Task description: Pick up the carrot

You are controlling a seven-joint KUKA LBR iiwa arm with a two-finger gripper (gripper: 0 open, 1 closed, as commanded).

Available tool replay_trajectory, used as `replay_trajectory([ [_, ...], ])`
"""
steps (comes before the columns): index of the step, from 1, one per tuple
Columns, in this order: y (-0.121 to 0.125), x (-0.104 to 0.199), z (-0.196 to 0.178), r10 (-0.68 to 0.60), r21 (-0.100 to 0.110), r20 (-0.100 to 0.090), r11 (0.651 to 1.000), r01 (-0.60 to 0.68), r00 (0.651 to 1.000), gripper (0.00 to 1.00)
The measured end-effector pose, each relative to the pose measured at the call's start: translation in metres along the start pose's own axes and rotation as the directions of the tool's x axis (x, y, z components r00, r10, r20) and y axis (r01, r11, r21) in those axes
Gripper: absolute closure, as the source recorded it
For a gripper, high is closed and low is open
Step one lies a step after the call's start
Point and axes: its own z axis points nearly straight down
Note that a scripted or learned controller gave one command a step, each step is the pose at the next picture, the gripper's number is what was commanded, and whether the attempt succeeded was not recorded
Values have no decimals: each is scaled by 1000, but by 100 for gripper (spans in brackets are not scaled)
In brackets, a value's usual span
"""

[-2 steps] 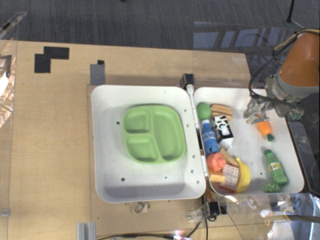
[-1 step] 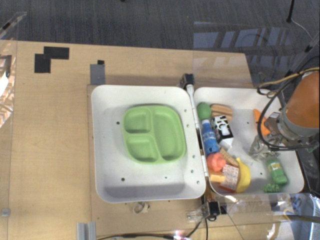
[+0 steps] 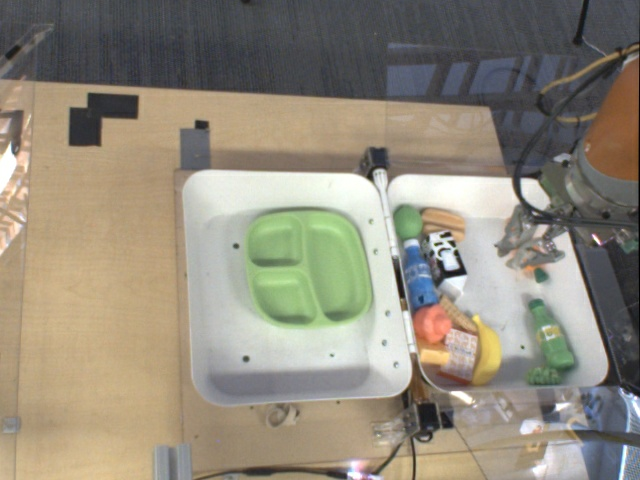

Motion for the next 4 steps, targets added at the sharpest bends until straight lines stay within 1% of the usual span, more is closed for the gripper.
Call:
replay_trajectory([
  [1,19,-35,103,174,-8,-12,985,-174,985,100],
  [2,-38,32,-6,-138,0,-7,990,138,990,100],
  [3,39,32,-22,22,-7,-9,1000,-22,1000,100],
  [4,-22,31,-42,-323,-5,-6,946,323,946,100],
])
